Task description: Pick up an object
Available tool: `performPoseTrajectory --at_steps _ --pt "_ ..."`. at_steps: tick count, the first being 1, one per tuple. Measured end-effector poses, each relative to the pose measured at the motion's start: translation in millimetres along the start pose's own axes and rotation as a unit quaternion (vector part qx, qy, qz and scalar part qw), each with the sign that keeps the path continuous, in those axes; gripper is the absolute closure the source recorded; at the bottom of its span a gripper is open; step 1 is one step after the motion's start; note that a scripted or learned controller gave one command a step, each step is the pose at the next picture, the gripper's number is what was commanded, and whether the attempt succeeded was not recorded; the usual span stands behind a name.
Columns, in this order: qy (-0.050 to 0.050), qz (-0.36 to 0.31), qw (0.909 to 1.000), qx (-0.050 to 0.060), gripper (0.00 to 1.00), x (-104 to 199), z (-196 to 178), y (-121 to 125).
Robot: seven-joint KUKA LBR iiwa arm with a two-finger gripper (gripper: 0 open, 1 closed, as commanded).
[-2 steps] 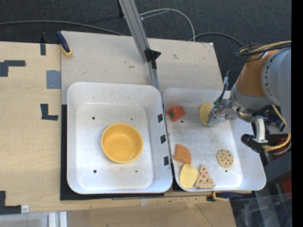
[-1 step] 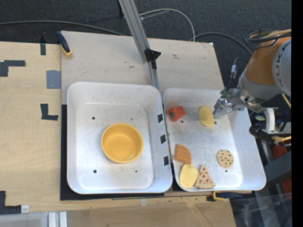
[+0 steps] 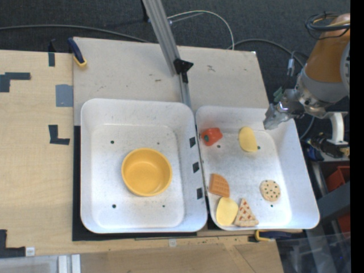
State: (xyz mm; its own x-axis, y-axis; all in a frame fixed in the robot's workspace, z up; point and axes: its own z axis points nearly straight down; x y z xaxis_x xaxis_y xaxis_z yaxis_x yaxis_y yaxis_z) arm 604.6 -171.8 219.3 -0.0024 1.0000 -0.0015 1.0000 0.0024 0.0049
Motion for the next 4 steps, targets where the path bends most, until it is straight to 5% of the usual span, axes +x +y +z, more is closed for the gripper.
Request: performPoseTrajectory --at_steps 1,4 --pt "0.001 0.001 1.0000 0.003 1.00 0 0 0" --pt "0.002 -0.002 1.0000 0.003 1.00 145 -3 17"
